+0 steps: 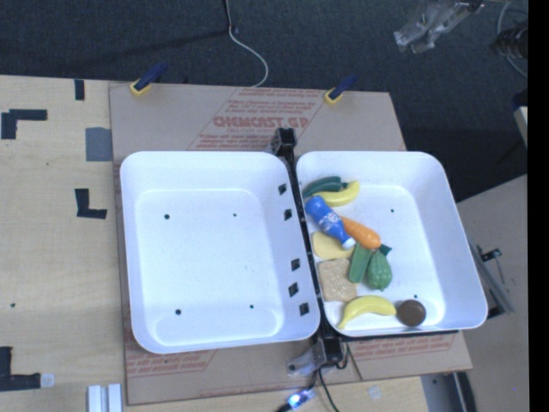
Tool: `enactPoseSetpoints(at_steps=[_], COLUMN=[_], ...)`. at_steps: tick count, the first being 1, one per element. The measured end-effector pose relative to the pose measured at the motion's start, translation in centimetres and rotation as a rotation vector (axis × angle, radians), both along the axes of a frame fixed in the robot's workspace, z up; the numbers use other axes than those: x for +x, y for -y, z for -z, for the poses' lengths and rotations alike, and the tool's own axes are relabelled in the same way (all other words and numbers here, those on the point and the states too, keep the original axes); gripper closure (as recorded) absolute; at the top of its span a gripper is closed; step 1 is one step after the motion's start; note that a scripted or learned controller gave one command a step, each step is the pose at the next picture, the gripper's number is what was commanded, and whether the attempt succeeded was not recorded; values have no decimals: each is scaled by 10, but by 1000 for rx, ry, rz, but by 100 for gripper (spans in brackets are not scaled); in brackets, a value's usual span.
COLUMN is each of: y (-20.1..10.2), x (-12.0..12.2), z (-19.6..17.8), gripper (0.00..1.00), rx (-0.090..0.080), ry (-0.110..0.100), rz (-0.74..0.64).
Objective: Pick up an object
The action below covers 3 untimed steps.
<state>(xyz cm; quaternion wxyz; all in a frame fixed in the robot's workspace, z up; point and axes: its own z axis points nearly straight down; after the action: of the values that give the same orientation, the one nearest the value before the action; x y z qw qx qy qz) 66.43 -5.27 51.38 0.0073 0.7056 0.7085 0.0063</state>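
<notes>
Nearest the camera, at the front edge of the right bin point(446, 187), a yellow banana point(367, 309) lies beside a brown round piece point(412, 312), the two just about touching. Behind them sit a tan cracker-like block point(336, 281), a green leafy piece point(373, 269), a pale yellow piece point(328, 245), an orange carrot point(360, 232), a blue bottle point(324, 215), a second banana point(340, 196) and a dark green piece point(322, 184), all crowded against the divider side of the bin. Left bin point(137, 230) is alongside. Gripper point(420, 28) hangs high at top right over the dark floor, well apart from both bins; it appears translucent and blurred, nothing is visible between its fingers, and how far they stand apart cannot be made out. Judgement: the pick has not begun; the approach is the step in hand. Best candidate looks like the front banana or the brown piece, since they have free bin floor on the right side for a finger to enter. Items in the middle cluster touch or overlap, so a descent there risks closing on two things or on none. Advise centring over one isolated object, aligning the fingers across its narrow width, and descending vertically.
</notes>
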Motion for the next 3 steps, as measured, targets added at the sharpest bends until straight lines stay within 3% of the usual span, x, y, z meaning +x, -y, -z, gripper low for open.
enactPoseSetpoints(at_steps=[1,2,3], y=[-42,-48,35], x=[2,4,4], z=[114,-24,-21], gripper=[100,100,100], rx=[3,1,-1], ry=[-32,-4,-19], rz=[0,1,11])
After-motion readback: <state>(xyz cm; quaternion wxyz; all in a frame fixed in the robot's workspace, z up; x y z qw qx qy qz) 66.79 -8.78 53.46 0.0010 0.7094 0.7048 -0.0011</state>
